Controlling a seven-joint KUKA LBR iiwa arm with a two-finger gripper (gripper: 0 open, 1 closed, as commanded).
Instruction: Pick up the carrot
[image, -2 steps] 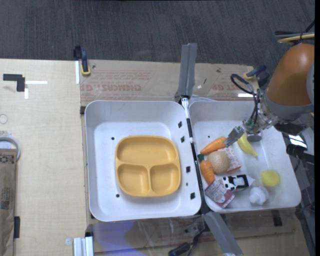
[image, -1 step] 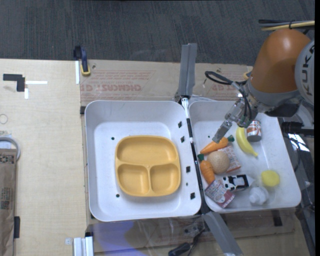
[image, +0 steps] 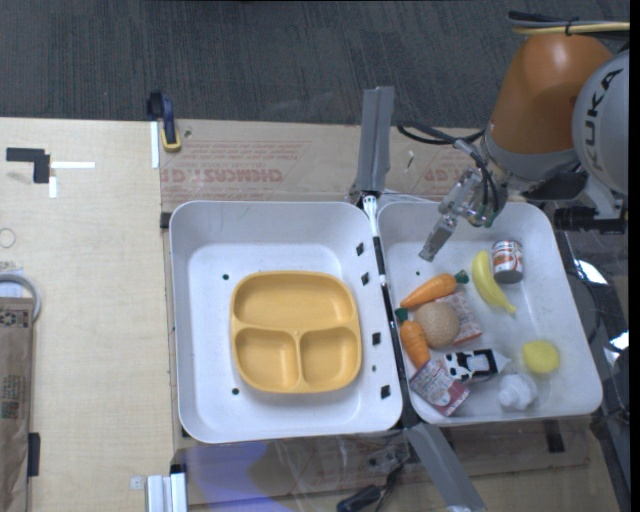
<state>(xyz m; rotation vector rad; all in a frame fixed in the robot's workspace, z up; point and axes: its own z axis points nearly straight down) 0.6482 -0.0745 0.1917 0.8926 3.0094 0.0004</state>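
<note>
Bench surface of pale wood (image: 90, 330) carries two shallow white bins side by side. Right bin (image: 566, 300) holds the task item: a carrot (image: 430, 290) lying tilted, green tip toward the upper right, resting against a round brownish potato-like item (image: 437, 322). A second carrot (image: 414, 342) lies just below, near the bin's left wall. Gripper (image: 441, 238) hangs above the bin floor, up and slightly right of the first carrot, apart from it; nothing lies between the fingers, which appear close together and unloaded. Nearby: banana (image: 488, 282), small can (image: 507, 260), lemon (image: 541, 356), black-and-white carton (image: 470, 364), red packet (image: 438, 385). Left bin (image: 190, 330) holds a yellow divided plate (image: 296, 331).
</note>
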